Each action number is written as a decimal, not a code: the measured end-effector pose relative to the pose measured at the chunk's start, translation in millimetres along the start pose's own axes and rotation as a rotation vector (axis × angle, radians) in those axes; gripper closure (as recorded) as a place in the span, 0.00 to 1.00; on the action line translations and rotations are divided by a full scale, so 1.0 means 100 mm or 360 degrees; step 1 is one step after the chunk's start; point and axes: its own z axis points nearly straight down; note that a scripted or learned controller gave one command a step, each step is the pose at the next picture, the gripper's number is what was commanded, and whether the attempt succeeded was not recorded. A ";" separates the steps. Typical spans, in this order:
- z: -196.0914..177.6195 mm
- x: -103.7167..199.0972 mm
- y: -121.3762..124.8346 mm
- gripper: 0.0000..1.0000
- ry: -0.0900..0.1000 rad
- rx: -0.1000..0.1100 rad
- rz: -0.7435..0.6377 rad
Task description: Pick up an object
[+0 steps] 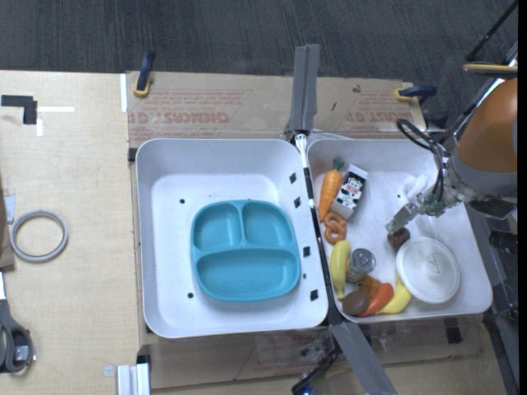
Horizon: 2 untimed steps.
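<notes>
Half the banana [399,300] hides under the white lid [428,270].

The arm [486,142] is reaching in from the right, its orange band sitting up behind the wrist. The wrist is angling down and to the left, and the gripper [403,219] is pointing down-left at the end of it, fingers [397,223] looking close together, nothing visibly between them.
</notes>
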 end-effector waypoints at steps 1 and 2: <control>0.21 0.14 0.28 0.00 0.0001 0.0001 0.0068; 0.12 0.82 -0.61 0.00 0.0007 -0.0001 -0.0120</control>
